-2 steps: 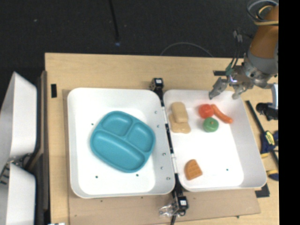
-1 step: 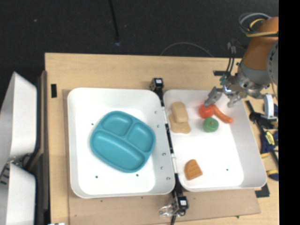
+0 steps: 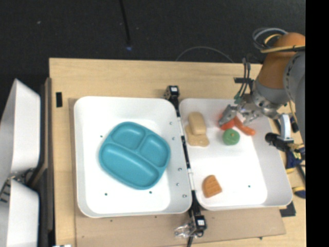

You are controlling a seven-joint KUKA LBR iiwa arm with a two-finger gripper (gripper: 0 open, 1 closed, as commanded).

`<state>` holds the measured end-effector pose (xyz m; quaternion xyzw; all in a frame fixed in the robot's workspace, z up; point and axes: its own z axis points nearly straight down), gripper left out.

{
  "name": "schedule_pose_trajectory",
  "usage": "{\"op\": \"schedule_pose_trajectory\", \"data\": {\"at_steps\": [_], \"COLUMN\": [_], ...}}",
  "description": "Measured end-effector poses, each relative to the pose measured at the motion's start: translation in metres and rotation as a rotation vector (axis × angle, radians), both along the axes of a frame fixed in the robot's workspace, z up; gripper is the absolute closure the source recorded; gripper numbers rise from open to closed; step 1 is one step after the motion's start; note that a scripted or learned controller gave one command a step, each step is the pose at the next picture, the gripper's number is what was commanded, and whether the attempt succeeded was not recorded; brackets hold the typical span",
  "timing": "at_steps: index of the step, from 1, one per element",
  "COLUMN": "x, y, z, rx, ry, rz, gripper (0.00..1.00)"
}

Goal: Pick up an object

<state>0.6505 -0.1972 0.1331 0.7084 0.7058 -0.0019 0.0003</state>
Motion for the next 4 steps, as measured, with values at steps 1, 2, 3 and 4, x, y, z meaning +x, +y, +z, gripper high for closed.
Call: {"op": "schedule_pose_trajectory", "data": {"at_steps": [1, 2, 3, 4], "x": [0.000, 0.001, 0.011, 0.012], "y": [-0.002, -0.003, -0.006, -0.007], "z": [-0.033, -0.019, 0.043, 0.097], "rx": [-0.001, -0.003, 0.002, 0.002], "ry": [-0.002, -0.007, -0.010, -0.009], "rz": [0.000, 0.000, 0.007, 0.007], "gripper": [0.00, 1.00, 1.00, 1.00]}}
